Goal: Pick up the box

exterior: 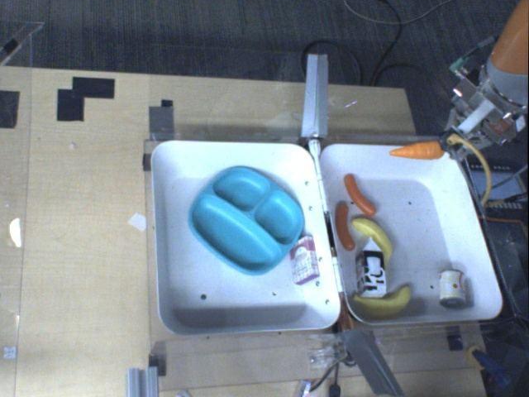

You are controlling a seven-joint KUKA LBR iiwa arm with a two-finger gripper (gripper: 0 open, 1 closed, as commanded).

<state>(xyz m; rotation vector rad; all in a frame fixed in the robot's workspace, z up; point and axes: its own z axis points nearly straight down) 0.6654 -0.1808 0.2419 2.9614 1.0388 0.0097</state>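
Well, the claw [467,122] hangs at the far right corner of the right bin [488,246], with a toy carrot [417,150] just beside it on the rim. Whether the claw is open or closed I cannot tell, because it is too small and partly mixed with cables, and I see nothing held in it. The thing I take for the box [372,273] is black and white and lies well apart from the claw, toward the near left part of the same bin. It is pressed between two bananas [372,234], one touching its far end and the other [382,302] curving around its near end. I judge it light and stiff, probably thin card, with smooth printed faces that may slip and could dent under a hard squeeze. The best hold seems to be across its two long sides, which look free. A small pink pack [304,259], still further from the claw in the left bin [173,246], could also be a box, so I am not fully sure.
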